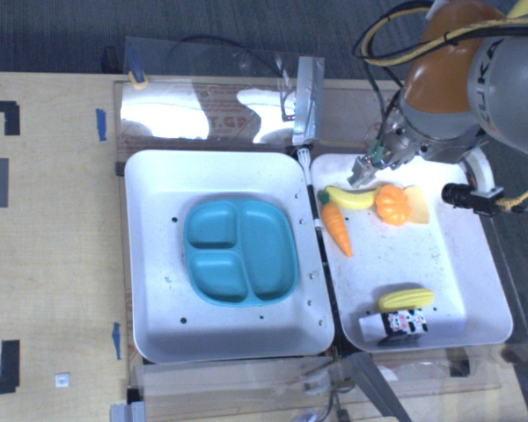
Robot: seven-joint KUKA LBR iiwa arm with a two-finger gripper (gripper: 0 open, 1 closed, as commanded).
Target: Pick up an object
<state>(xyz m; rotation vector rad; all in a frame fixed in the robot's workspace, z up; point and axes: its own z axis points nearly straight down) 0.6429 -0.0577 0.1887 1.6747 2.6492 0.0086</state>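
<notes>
Your claw point(367, 169) hangs low over the far left corner of the right white bin point(475, 280), just above the yellow plastic banana point(350, 199); its grip state cannot be made out. Beside the banana lie an orange plastic carrot point(336, 227) and an orange round fruit point(392, 205). The left white bin point(150, 262) holds a blue divided plate point(241, 251).

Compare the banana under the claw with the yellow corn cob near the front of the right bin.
The banana is smooth and curved; the corn cob is straighter and bumpy. The banana lies at the right bin's far end, touching an orange fruit and close to a carrot; the corn cob lies at the near end beside a small black-and-white carton. Both are yellow and lie flat.
</notes>
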